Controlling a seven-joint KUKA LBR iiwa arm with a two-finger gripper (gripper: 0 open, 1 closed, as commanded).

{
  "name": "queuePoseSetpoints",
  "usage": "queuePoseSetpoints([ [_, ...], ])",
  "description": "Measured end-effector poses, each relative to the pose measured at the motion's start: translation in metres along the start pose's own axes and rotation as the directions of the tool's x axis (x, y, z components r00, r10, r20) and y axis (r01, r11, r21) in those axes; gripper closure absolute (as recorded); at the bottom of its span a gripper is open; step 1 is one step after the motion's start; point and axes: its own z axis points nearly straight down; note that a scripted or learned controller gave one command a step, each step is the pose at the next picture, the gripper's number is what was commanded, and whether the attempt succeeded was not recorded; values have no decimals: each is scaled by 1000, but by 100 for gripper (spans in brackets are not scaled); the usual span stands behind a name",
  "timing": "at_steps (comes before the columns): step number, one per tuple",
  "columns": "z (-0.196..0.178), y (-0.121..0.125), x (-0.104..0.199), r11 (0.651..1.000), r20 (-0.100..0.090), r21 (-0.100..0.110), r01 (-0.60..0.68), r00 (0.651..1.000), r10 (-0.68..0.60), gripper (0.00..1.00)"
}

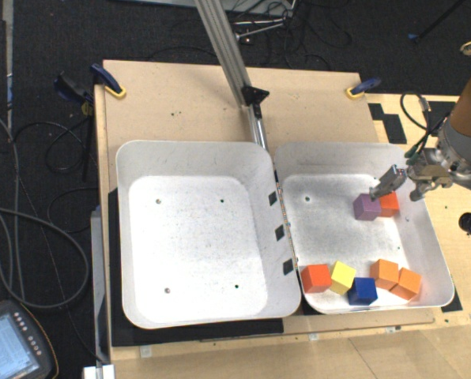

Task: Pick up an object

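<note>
I read this as a robotics lab. A plywood bench (314, 105) sits on dark carpet (46, 22), held by blue-and-yellow clamps (107, 81) at its upper corners. 2 shallow white bins (196, 156) lie side by side on it. Loose black cables (30, 156) trail across the floor at the left, an aluminium camera pole (220, 38) slants in from the top, and a teach pendant screen (10, 346) glows at the lower left.

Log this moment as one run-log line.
arm: in from right | gripper: low in right bin, at purple block and orange block | grasp: unconfirmed | five blocks at near wall
</note>
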Motion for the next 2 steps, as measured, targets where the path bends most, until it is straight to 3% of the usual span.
queuePoseSetpoints([
  [2,95,-1,-12,1000,1,-2,0,1000,0,0],
])
